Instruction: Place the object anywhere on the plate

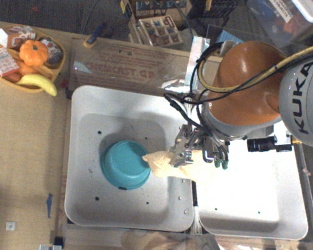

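Camera view: two-finger metal gripper (178, 156) looks closed on a pale tan, lumpy soft object (159, 163), grip partly hidden. Object hangs just left of gripper, touching the round teal plastic plate (125, 164) rim in the left white bin (85, 140), likely about to be released there.

Wooden bowl (19, 70) at far left of bench, holding a small orange pumpkin (34, 52), a banana (37, 82) on its front rim, and small printed boxes (2, 60). Boxes of clutter (155, 13) on dark floor behind bench. Engraved wooden board (129, 68) just behind left bin (77, 197). Right bin (265, 212) alongside.
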`<state>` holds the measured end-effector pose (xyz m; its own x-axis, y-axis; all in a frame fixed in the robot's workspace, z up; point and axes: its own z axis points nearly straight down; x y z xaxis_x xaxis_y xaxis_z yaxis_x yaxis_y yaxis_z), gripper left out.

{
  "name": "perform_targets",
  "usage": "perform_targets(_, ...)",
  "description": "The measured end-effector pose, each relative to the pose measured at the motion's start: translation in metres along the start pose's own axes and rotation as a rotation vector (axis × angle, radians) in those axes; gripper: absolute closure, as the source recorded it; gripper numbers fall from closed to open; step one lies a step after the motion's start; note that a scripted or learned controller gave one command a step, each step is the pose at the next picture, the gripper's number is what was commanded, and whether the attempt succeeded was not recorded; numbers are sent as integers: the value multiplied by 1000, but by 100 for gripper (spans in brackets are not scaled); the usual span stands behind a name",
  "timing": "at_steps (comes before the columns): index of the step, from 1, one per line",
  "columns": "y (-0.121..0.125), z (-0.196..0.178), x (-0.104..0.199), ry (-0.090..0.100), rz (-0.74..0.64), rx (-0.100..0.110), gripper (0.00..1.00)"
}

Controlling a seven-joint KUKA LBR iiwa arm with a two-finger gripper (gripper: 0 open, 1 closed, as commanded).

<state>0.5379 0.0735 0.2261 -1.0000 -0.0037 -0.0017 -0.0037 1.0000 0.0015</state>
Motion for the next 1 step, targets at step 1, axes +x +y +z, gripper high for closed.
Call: perform_targets(1,0,0,0,0,0,0,0)
